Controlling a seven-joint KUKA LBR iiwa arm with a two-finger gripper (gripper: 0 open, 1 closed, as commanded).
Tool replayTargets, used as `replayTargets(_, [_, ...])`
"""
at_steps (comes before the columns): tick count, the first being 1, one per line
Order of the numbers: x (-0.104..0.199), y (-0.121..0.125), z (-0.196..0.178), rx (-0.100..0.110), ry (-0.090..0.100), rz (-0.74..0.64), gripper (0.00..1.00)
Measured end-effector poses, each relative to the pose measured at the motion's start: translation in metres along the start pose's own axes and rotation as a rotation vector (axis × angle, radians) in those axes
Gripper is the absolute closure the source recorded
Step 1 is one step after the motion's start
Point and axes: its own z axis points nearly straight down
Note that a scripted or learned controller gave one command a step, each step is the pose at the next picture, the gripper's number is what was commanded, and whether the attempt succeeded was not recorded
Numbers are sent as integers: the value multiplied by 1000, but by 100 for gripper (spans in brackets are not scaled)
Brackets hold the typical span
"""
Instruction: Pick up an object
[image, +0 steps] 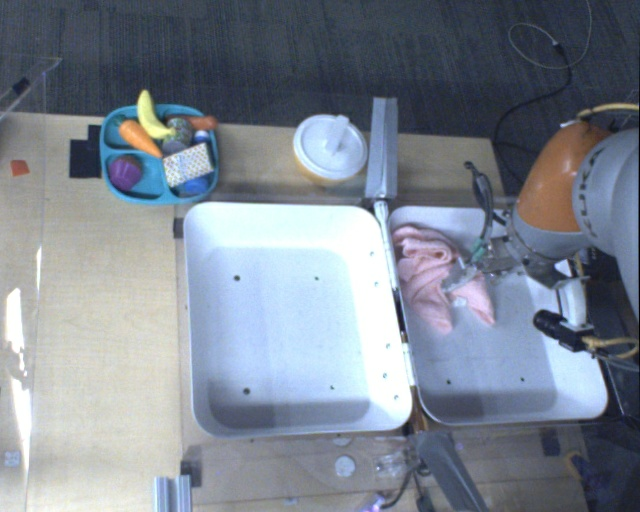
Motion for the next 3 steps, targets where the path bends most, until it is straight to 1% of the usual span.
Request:
replayTargets(1, [-7,-19,1,-8,-3,-65,0])
replayTargets(2, [32,-23,0,-10,-3,-152,0])
replayTargets(3, [55,-48,-1,-13,-5,-159,0])
